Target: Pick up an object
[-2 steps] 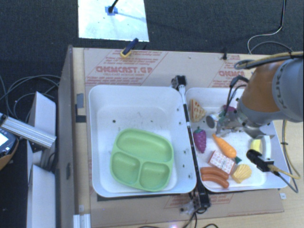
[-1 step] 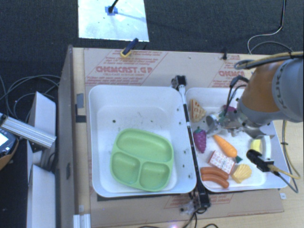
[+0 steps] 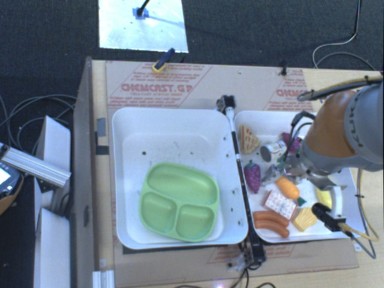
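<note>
Both bins: smooth white plastic, slight sheen; left bin (image 3: 129, 161) shows a few dark specks. Divided plate (image 3: 179, 201): pale green plastic, smooth, soft gloss. Bench top (image 3: 180, 83): matt brown cardboard-like sheet, red print. Toy food looks like plastic: orange carrot (image 3: 287, 188) glossy, sausages (image 3: 271, 222) smooth orange-red, grapes (image 3: 252, 175) purple, bumpy. Arm (image 3: 339, 131): orange band glossy, grey shell satin. Floor (image 3: 42, 41): dark, rough, carpet-like.

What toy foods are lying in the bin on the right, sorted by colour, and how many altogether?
Counting the toy foods I can make out in the right bin:
Orange or tan: 3, namely pizza slice, carrot, sausages
Yellow: 2, namely cheese wedge, banana
Purple: 1, grape bunch
Red and white: 1, checked block
Total: 7; the arm hides more.
</note>
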Tool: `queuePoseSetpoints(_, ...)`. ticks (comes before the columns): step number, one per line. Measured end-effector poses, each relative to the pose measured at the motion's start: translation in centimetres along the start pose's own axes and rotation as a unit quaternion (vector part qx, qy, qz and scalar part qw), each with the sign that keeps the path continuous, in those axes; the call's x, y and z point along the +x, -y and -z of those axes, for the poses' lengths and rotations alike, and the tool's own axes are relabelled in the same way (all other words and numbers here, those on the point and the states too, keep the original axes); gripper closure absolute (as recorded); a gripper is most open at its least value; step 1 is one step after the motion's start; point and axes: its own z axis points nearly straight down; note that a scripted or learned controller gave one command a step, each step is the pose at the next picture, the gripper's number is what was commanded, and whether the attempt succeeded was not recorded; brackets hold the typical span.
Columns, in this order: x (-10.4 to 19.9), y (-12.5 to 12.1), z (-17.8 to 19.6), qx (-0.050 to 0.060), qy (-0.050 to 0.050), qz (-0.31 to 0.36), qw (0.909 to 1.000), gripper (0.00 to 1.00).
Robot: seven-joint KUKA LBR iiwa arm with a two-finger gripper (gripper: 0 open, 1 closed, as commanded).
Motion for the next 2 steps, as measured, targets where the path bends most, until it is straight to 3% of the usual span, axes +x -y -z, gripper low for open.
queuePoseSetpoints(1,0.0,-0.1,1.1,-0.001,0.000,0.001,1.0000,1.00)
queuePoseSetpoints(2,7.4,0.6,10.1,-0.001,0.000,0.002,1.0000,1.00)
